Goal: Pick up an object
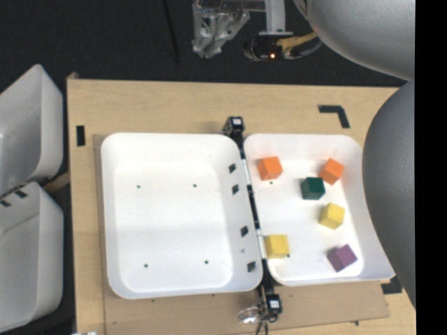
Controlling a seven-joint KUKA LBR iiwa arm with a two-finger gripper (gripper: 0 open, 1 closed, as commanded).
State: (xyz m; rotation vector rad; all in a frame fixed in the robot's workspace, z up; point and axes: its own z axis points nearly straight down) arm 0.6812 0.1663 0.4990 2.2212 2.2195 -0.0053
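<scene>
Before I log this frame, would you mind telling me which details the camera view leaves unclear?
- Gripper: small and blurred against the dark top edge; finger state unreadable.
- Right shallow white bin: its right rim is covered by the grey arm.
- Small green cube and orange cube: too small to tell whether they touch.
</scene>
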